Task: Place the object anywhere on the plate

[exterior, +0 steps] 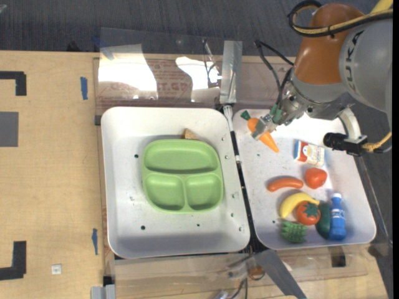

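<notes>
Left white bin [118, 185]: green three-compartment plastic plate [182, 174] sits mid-bin, one long compartment at the far side, two smaller ones nearer the camera. A small tan scrap [189, 134] pokes out just behind the plate's far rim; can't tell what it is.

Right white bin [355, 226]: orange toy carrot with green top [264, 134] lies at the bin's far left corner, close to the divider between the bins. Long axis runs diagonally, green leafy end toward the far left, pointed orange tip toward the near right. The gripper [274, 118] is right at the carrot's upper part, fingers [272, 116] narrowly parted and closed around the carrot's thick end as far as the view shows; contact looks real but the pads are small and partly blurred. Carrot is well apart from the plate, in the other bin.

Rest of the right bin, further right and nearer: orange-red toy sausage [285, 183], yellow toy banana [294, 203], red toy tomato [307, 213] touching the banana, green leafy toy vegetable [292, 231] at the near edge, small white carton with red and blue print [311, 152], red toy pepper [316, 177] just below it, blue bottle with white cap [336, 217], dark green item [323, 223] wedged between tomato and bottle.

Grey arm with orange band [327, 36] comes in from the upper right.
</notes>
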`<control>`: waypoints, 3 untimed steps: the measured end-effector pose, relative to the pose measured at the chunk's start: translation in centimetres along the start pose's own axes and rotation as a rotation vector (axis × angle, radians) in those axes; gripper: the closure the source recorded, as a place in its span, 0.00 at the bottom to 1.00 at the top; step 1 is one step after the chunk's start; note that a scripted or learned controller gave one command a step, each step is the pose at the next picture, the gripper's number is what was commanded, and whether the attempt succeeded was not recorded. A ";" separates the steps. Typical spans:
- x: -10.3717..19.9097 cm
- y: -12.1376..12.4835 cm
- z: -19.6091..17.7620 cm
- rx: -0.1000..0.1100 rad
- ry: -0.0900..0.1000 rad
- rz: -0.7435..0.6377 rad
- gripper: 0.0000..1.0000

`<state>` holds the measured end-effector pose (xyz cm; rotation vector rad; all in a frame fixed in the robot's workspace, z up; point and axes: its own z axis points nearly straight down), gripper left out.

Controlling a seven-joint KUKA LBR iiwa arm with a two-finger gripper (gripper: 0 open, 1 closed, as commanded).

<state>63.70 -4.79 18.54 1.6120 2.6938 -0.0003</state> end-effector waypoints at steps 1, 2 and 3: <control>7.8 5.8 0.0 -0.004 0.000 -0.211 1.00; 14.0 2.2 -8.0 -0.005 0.001 0.060 1.00; 14.0 2.1 -7.8 -0.001 0.001 0.061 0.00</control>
